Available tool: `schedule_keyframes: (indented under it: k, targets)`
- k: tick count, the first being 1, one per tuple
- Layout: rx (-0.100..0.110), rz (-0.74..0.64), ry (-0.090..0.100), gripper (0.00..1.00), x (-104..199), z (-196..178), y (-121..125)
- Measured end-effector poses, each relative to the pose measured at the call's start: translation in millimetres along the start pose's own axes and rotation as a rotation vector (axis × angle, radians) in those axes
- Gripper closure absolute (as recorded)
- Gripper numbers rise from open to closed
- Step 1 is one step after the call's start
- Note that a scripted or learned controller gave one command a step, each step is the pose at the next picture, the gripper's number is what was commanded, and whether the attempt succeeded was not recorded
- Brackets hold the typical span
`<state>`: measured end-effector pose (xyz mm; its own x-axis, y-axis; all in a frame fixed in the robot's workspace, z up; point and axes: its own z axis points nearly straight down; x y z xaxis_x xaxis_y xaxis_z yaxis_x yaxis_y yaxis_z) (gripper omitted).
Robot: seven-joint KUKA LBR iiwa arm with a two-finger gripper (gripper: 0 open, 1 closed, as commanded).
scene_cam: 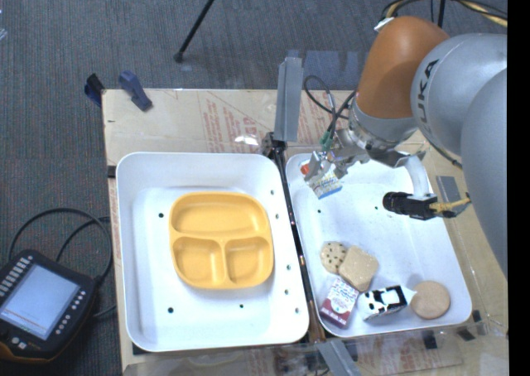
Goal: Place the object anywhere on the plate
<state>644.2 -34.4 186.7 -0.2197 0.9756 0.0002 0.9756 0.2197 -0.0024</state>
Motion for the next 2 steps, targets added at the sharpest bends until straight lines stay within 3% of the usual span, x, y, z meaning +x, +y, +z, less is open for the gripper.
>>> schedule_keyframes:
  k: [1, 2]
  targets:
    - [0.002, 0.024, 0.002, 1.00, 74.2, 1.0, -1.6]
    - [0.002, 0.024, 0.001, 0.00, 74.0, 0.9, -1.6]
